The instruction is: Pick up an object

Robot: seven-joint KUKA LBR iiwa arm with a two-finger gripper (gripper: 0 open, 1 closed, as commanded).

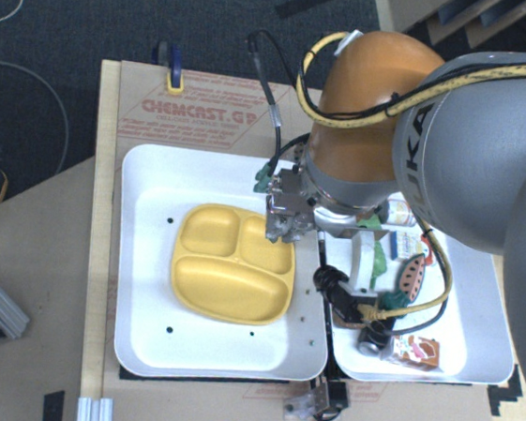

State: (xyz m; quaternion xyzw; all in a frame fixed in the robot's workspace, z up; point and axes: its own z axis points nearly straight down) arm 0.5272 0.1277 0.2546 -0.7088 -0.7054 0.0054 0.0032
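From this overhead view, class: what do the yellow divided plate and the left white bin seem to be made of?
Yellow divided plate: probably moulded plastic, matte to satin, judging by its even colour, rounded compartment ridges and soft highlights.
Left white bin: probably thin formed plastic, smooth and slightly glossy, with rounded corners and a curled rim.

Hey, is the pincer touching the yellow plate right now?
Cannot tell. In the camera view the pincer overlaps the yellow plate's upper right rim, but the slanted angle hides whether it rests on it or hangs just above.
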